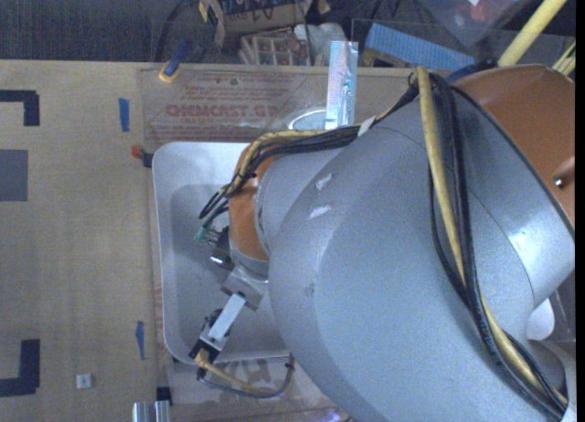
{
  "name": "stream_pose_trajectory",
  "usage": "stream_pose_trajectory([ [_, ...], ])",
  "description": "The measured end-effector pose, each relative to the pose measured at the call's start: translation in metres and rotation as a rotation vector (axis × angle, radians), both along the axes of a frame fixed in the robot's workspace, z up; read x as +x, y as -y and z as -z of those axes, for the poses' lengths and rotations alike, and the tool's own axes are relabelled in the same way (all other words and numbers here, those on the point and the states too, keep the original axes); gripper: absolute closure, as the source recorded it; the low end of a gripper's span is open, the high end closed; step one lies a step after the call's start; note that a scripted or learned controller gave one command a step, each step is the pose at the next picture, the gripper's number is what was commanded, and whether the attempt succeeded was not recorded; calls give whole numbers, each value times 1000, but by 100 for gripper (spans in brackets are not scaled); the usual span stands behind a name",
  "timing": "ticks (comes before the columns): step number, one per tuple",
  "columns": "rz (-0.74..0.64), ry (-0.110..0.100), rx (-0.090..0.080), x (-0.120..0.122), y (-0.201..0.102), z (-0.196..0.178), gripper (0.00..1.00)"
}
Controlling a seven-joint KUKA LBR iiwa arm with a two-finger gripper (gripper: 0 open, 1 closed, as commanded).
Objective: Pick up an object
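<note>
Grey arm (393, 274) looms over white bin (178, 194); wood counter (73, 256), blue tape marks (123, 115); jaws state: cannot tell.

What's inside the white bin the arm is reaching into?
Along the left side of the bin, bare white floor shows. The arm covers the rest, so whatever lies beneath it is hidden.
</note>
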State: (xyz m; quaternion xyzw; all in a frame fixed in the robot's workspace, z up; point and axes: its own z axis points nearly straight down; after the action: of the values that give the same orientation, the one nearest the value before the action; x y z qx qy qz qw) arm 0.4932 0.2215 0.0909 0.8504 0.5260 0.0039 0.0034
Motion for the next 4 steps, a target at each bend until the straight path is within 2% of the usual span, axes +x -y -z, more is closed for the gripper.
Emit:
stream_pose_trajectory([
  [1,-145,-2,9,26,28,0,100],
  [2,-286,-11,0,79,-4,-78,100],
  [3,-84,21,7,105,60,-32,100],
  [4,74,33,18,112,62,-24,100],
])
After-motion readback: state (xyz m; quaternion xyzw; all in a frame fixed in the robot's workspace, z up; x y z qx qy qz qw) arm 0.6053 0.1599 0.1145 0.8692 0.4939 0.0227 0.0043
